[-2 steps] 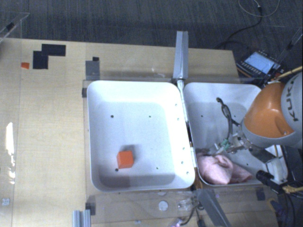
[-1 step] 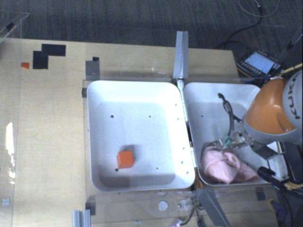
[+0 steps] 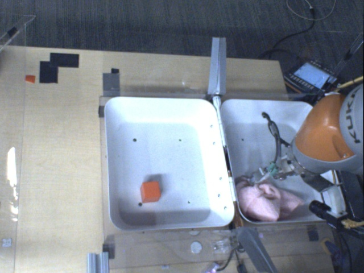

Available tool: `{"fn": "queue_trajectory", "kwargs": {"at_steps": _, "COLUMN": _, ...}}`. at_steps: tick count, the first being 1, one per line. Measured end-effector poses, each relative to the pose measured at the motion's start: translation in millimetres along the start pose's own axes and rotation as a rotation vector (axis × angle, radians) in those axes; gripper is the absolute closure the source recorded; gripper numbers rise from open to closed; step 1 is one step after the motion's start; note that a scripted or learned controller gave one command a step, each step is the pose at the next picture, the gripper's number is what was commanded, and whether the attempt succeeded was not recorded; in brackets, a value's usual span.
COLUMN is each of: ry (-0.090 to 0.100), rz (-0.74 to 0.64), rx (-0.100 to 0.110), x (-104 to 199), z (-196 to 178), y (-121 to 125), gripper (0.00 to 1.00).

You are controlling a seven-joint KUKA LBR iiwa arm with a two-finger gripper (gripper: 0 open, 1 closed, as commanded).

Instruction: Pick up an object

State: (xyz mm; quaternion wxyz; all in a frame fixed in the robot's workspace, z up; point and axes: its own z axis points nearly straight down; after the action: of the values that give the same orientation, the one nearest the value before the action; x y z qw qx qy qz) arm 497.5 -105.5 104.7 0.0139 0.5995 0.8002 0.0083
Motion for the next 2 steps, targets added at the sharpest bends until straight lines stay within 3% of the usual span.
{"fn": "queue_trajectory", "kwargs": {"at_steps": 1, "ry": 0.001, "rz": -0.079, "rx": 0.007, "x": 10, "z": 12, "y": -1, "gripper": 0.00}}
{"fn": "queue_trajectory", "kwargs": {"at_steps": 2, "ry": -0.001, "rz": -0.081, "rx": -0.003, "x": 11, "z": 0, "y": 4, "gripper": 1.00}}
